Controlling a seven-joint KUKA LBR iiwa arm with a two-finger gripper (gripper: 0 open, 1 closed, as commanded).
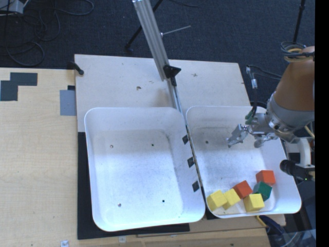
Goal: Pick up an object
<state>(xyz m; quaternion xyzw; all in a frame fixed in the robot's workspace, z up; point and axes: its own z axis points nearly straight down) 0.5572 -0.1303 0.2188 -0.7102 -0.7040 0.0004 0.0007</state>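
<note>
Several small blocks lie clustered at the near end of the right bin: a yellow block, a second yellow block, an orange block, a green block and a red-orange block. My gripper hangs over the middle of the right bin, farther back than the blocks and apart from them. Its fingers are spread, one to the left and one to the right, with nothing between them.
The left bin stands beside the right one, with black clips along their shared wall. A slanted aluminium bar rises from the bench behind the bins. The arm's grey body comes in at the right.
</note>
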